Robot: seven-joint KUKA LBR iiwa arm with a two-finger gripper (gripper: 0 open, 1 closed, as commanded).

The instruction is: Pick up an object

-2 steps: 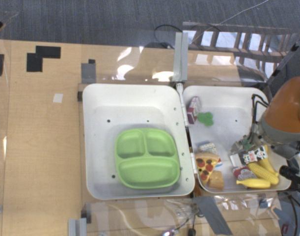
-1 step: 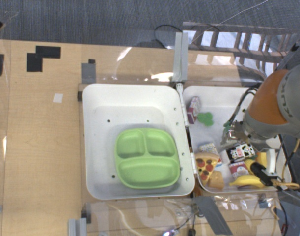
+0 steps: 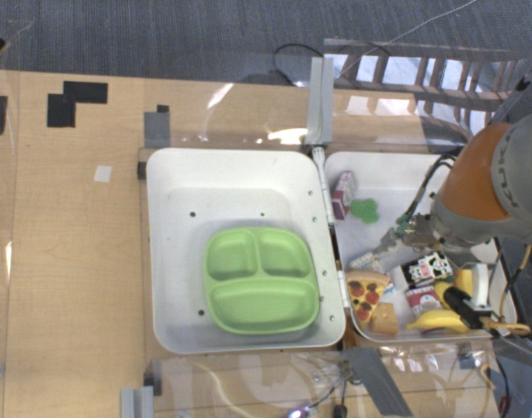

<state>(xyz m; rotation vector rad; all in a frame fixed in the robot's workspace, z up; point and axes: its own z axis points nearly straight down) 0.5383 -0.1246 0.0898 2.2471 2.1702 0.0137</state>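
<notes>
Looking down from the fixed camera, two white bins sit side by side on the wooden bench. The left bin (image 3: 174,233) carries a green divided plate (image 3: 261,279) lying flat toward its near half, three compartments facing up.

Over to the right bin (image 3: 383,168) — this is where the clutter is. A small dark red and white carton (image 3: 341,195) lies close to the wall shared with the left bin, and a green scrap of a toy (image 3: 365,210) sits just beside it. Nearer the front edge there is a pizza slice (image 3: 364,289), a yellow banana (image 3: 438,321) at the near wall, a black and white box (image 3: 427,269) and a red and white packet (image 3: 424,300) between them.

The arm (image 3: 492,181) comes in from the right, orange band plainly showing, bent down into the right bin. The gripper (image 3: 380,252) hangs low just above the pizza slice, left of the black and white box — whether it is spread or pinched together, I cannot tell from here. Nothing can be made out between its tips.
</notes>
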